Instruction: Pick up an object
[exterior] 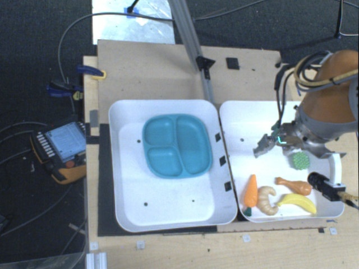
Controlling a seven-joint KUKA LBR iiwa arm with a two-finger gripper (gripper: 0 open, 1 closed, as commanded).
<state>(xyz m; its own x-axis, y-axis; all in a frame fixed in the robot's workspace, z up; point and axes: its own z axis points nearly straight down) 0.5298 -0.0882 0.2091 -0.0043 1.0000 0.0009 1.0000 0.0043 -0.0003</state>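
The arm reaches in from the right and its gripper (262,147) hangs over the right bin (238,119), above a bare white patch; nothing sits between its fingers, and how far apart they are cannot be told from this high slanted look. The step in hand looks like the hunt for something to grab; no toy is lifted yet.

The toys lie in a bunch at the near end of that bin; the carrot (251,190) is orange, long and pointy, with a little green end; the shrimp (267,200) is pale and curled and touches the carrot; the banana (298,203) is yellow, smooth and bent; the chicken leg (294,185) is brown with a thin bone end; the green ball (300,161) looks bumpy and sits just under the wrist. They all look like hard shiny plastic.

The left bin (126,206) holds a blue plate (177,144) with three dips in it; it is smooth with round corners.

Next the gripper likely has to slide toward the near end, line up over one toy, and go down; the carrot seems an easy pick because it is thin and sits at the edge of the bunch; the shrimp so close beside it could get bumped.
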